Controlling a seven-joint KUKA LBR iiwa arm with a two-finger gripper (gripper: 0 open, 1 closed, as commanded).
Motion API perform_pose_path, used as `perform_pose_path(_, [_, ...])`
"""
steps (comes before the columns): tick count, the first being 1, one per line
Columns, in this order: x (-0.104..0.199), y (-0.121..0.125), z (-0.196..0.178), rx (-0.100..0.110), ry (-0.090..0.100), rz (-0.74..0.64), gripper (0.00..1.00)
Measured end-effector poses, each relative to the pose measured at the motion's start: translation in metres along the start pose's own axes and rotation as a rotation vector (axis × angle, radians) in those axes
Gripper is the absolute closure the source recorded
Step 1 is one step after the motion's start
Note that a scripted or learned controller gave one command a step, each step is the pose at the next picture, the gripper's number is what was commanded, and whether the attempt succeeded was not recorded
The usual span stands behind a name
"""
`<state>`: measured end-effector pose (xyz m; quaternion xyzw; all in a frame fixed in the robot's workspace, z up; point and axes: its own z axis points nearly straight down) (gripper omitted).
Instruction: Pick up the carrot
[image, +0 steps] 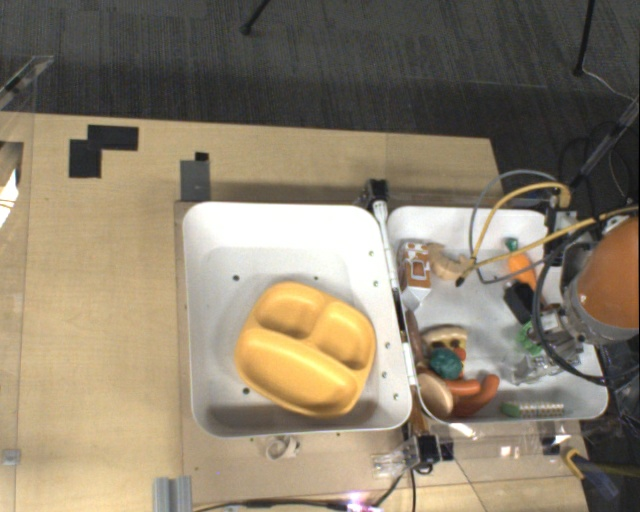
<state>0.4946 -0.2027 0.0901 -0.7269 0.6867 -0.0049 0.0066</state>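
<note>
Seemingly unlifted, the carrot (519, 264) lies near the right bin's (470, 222) far edge; the hand's state I cannot tell.

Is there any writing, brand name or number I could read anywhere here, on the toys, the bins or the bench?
None can be read.
The small brown-and-white box in the right bin bears white marks, too blurred to read.
The black blocks on the bench are plain shapes, not letters.
The yellow bread-shaped toy in the left bin carries no print.
</note>
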Motion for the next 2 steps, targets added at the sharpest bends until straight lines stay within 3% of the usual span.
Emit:
perform_pose_path(1, [0.002,0.001,0.001,-0.001,0.002,0.002,0.00])
perform_pose_path(2, [-0.002,-0.091,0.004,-0.004,-0.001,0.056,0.00])
